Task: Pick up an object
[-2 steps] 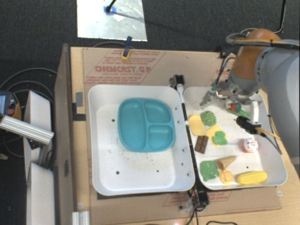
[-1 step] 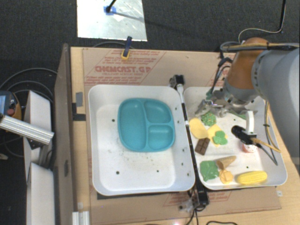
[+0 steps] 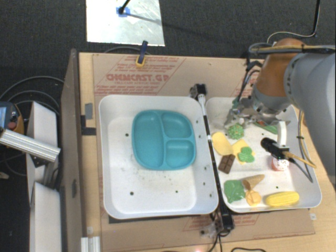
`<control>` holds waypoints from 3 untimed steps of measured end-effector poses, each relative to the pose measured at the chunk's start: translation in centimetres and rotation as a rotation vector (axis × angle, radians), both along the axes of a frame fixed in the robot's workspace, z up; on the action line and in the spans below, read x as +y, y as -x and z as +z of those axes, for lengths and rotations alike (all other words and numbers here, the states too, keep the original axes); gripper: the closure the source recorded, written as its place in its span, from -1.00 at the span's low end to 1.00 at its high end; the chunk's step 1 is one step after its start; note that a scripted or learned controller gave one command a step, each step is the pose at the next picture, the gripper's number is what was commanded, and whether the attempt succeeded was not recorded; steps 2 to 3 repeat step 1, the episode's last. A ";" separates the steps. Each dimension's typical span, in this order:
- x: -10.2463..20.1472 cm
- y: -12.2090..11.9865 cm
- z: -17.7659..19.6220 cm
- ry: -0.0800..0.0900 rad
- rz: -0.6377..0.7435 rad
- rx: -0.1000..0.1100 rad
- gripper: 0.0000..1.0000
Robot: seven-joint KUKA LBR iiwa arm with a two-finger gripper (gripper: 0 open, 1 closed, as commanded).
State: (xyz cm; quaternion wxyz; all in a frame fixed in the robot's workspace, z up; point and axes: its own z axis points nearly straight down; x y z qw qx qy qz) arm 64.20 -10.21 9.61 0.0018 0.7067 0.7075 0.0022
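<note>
Two white bins [image 3: 118, 193]: one teal divided plate [image 3: 163, 139] in the left, about ten toy foods [image 3: 282, 198] in the right.

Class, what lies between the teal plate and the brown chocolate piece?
In the camera view, the bins' adjoining rims separate the teal plate from the brown chocolate piece.

A single fixed camera sits high above the surface [image 3: 173, 72] and looks down at a slant, far enough back to take in both white bins whole: the left bin [image 3: 118, 156] near the middle of the picture, the right bin [image 3: 304, 193] toward its right side. Dark floor [image 3: 37, 30] shows beyond the far edge at the top. The arm [image 3: 307, 80] enters from the right.
</note>
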 end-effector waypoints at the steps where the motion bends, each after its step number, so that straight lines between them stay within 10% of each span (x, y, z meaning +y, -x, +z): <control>1: 9.2 2.8 9.4 -0.003 0.011 -0.001 1.00; 3: 9.2 2.8 9.4 -0.003 0.011 -0.001 1.00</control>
